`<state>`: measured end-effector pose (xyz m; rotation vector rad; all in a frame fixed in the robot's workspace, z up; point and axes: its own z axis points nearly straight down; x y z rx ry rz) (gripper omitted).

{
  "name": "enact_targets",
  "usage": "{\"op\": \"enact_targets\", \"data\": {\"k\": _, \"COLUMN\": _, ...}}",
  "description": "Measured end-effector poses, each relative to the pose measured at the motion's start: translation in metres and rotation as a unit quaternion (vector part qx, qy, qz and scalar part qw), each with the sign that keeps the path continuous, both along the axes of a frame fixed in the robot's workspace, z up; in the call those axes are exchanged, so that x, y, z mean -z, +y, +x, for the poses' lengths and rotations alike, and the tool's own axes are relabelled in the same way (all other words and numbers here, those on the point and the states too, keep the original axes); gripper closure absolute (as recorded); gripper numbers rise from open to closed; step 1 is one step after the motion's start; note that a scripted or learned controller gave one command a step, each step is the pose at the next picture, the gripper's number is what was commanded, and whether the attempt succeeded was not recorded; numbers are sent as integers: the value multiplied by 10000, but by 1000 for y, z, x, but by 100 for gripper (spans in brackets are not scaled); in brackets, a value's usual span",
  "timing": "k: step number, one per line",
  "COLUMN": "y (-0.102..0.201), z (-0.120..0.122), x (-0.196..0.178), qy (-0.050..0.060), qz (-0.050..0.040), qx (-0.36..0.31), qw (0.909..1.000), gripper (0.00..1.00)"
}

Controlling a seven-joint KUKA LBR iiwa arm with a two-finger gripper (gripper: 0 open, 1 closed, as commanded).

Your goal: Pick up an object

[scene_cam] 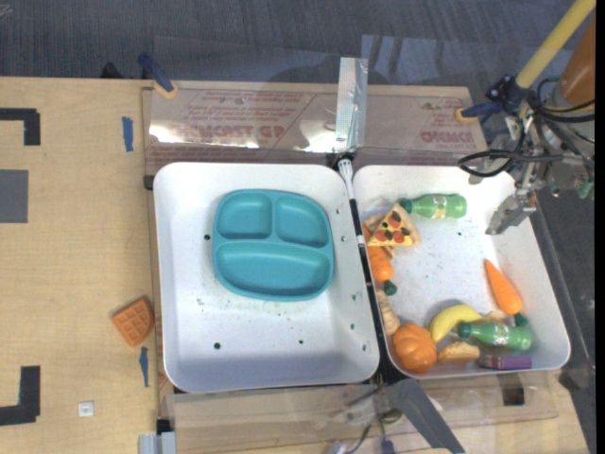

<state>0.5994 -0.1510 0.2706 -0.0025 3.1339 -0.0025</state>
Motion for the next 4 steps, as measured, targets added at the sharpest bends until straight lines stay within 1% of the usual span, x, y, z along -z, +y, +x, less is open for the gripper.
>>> {"op": "enact_targets", "data": {"k": 1, "y": -53, "z": -5, "x": 90, "qy": 50, "qz": 11, "qx": -341, "qw": 9994, "gripper": 0}}
{"op": "enact_targets", "data": {"k": 2, "y": -73, "z": -21, "x": 180, "qy": -29, "qz": -14, "qx": -413, "qw": 9991, "gripper": 0}}
{"op": "enact_targets", "data": {"k": 3, "y": -73, "z": -66, "x": 182, "qy": -10, "qz": -9, "qx": -369, "qw": 9993, "gripper": 0}}
{"op": "enact_targets", "data": {"k": 4, "y": -72, "z": -93, "x": 181, "qy": -24, "qz": -3, "qx": 433, "qw": 9991, "gripper": 0}}
